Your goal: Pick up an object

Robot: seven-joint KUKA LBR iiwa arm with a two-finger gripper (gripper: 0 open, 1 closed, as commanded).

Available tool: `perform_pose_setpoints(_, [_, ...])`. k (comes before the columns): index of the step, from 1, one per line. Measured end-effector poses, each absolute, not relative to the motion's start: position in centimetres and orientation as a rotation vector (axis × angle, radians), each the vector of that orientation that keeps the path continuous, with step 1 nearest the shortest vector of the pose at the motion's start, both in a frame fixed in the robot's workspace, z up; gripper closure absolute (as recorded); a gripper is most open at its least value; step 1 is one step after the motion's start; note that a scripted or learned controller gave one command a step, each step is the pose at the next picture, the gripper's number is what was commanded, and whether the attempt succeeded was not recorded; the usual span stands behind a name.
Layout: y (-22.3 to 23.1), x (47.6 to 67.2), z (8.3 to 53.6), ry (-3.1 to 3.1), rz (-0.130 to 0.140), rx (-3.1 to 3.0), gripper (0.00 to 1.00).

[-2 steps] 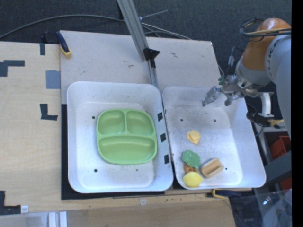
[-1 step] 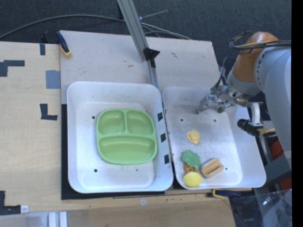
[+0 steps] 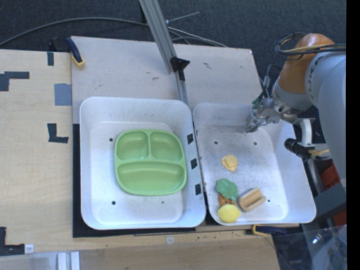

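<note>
My gripper (image 3: 251, 125) hangs over the far right part of the right bin (image 3: 292, 193), its tips low near the bin's floor. Nothing shows between them. In the same bin lie a small pale yellow piece (image 3: 229, 162) near the middle, and along the near edge a green leafy toy with an orange base (image 3: 226, 189), a yellow lemon (image 3: 228, 213) and a tan hot dog bun (image 3: 251, 199). All of these lie well nearer the front than the gripper. The left bin (image 3: 93, 151) holds a green divided plate (image 3: 150, 162).
A slanted metal pole (image 3: 160, 27) rises behind the bins, ending at a black clamp (image 3: 179, 64). A blue and yellow clamp (image 3: 75, 52) sits at the board's far left corner. Cables run across the dark floor behind. The grey arm (image 3: 315, 89) stands to the right.
</note>
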State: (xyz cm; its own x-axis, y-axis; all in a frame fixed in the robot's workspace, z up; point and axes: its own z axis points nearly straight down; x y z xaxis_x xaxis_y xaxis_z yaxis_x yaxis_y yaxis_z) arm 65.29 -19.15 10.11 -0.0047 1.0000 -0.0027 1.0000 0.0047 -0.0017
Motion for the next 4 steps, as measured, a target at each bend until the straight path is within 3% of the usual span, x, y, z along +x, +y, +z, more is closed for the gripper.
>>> perform_pose_setpoints(3, [-18.1,66.7,25.0,2.221,0.004,2.215,1.00])
perform_pose_setpoints(4, [-13.1,66.8,23.7,2.229,-0.001,2.217,1.00])
